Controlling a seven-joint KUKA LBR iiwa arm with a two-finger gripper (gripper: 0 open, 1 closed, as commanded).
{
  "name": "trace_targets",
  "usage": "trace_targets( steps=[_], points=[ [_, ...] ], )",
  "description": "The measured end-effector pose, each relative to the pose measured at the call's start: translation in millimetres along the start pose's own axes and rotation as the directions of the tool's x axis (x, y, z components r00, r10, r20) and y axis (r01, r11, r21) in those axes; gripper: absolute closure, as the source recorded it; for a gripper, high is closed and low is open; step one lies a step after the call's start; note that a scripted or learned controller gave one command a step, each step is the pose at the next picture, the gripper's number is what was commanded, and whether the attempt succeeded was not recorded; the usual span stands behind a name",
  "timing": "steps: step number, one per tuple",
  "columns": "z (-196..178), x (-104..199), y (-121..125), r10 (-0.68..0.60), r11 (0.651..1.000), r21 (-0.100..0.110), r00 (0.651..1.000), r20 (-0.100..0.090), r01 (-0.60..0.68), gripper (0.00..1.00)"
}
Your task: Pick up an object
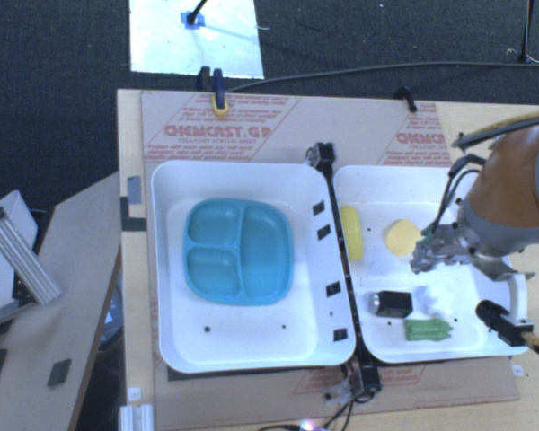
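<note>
Glossy white bins [251,173] hold a smooth divided turquoise plate [238,250].

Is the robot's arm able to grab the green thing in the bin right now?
Probably yes. The green object lies in the open near the front of the right bin, with nothing on top of it. The gripper hangs just above it in the same bin, and the black object sits beside it, apart.

Two shallow white bins: the left one [175,241] and the right one [377,182]. One blue divided plastic plate [238,250]. Two yellow objects [351,233] [401,237]. One black block [393,303]. One green object [428,329].
</note>
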State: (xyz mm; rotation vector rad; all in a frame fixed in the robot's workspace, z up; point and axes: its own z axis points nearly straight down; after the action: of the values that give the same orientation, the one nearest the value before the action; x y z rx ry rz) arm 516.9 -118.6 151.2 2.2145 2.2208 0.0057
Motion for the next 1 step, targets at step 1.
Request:
trace_targets(
  steps=[1],
  points=[
    [-53.9, -0.4, 2.6, -0.002, 1.0, -0.001, 1.0, 0.0, 0.002, 1.0]
  ],
)
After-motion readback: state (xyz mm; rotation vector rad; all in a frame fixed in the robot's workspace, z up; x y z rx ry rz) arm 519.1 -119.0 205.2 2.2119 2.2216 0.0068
